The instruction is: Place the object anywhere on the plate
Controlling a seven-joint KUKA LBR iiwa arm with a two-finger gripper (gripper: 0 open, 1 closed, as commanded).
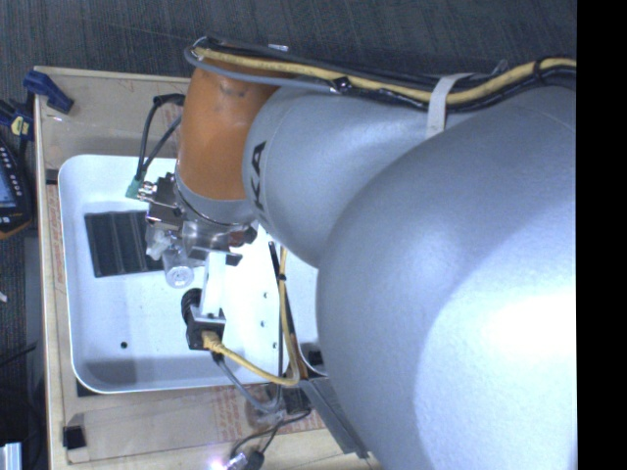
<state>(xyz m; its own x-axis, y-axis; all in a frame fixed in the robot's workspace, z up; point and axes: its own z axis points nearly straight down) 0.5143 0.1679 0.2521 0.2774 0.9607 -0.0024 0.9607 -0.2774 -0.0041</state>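
Observation:
A dark grey ribbed rectangular slab (118,243) lies flat in the left part of the white bin (88,360). My gripper (173,260) hangs just to the right of the slab, close to its right edge, low over the bin floor. The grey arm with its orange band (216,135) reaches in from the right and covers most of the view. The arm hides the right part of this bin and everything beyond it. I cannot make out any object held at the gripper.
A tiny dark speck (124,345) sits on the bin floor near the front. The wooden bench (127,419) frames the bin, with a blue clamp (47,90) at its far left corner. Bare white floor shows below the slab.

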